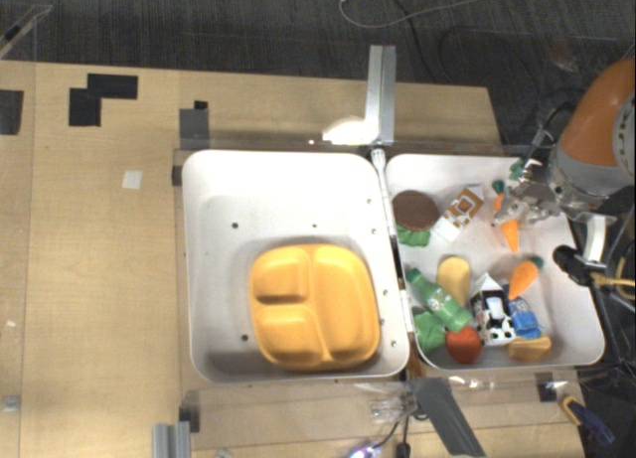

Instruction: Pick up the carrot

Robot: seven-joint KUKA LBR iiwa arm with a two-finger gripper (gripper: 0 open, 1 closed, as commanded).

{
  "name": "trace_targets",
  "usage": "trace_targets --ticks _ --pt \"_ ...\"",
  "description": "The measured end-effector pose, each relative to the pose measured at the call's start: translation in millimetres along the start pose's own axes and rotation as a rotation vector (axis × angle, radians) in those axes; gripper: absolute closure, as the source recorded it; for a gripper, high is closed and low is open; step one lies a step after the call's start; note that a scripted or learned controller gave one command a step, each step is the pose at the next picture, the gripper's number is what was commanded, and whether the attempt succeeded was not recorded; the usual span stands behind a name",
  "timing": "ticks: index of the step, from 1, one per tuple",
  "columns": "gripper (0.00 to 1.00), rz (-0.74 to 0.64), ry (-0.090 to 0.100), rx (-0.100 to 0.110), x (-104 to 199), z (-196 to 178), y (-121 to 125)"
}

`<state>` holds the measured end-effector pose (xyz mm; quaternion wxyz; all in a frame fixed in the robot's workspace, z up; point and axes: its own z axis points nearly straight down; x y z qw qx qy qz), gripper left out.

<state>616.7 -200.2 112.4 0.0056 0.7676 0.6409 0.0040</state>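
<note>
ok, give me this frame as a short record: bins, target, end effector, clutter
left bin: holds a yellow divided tray
right bin: cluttered with toy food
target: carrot, lying free in the right bin, green top up-right
end effector: over the upper right of the right bin, an orange piece just below it; grasp state unclear
near target: black-and-white box, blue item, yellow pear-shaped item
other clutter: brown disc, red item

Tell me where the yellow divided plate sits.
The yellow divided plate lies in the left bin, toward its front right corner, close to the wall shared with the right bin.
</note>
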Motion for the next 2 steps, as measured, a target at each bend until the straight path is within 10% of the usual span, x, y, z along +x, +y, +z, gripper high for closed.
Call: trace_targets --ticks 2 --pt "1.0 -0.159 0.001 0.006 63.4 -91.8 44.5"
